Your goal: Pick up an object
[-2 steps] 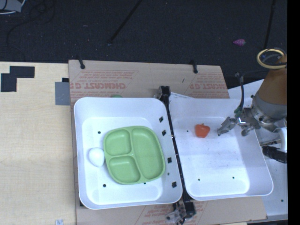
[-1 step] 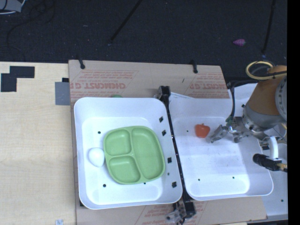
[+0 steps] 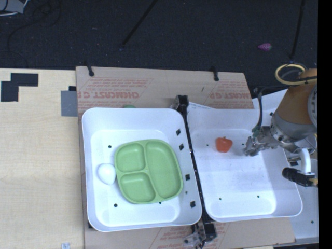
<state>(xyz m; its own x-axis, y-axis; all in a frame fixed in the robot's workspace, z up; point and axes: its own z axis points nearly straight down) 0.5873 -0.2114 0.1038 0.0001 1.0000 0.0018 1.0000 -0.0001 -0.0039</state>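
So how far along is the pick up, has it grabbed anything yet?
Nothing looks picked up yet. The small orange-red object lies on the floor of the right white bin, apart from the gripper, which is low beside it. The green divided plastic tray and white ball sit untouched in the left white bin. Grasping and lifting remain.

Tray (image 3: 148,171) and ball (image 3: 106,173) in left bin (image 3: 98,123); pepper (image 3: 223,144) in right bin (image 3: 270,204)

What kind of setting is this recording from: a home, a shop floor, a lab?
Most likely a robotics lab bench for grasping trials. Two white bins, left and right, sit on cardboard with a few test items: a green tray, a white ball and a red object. Loose cables trail behind.
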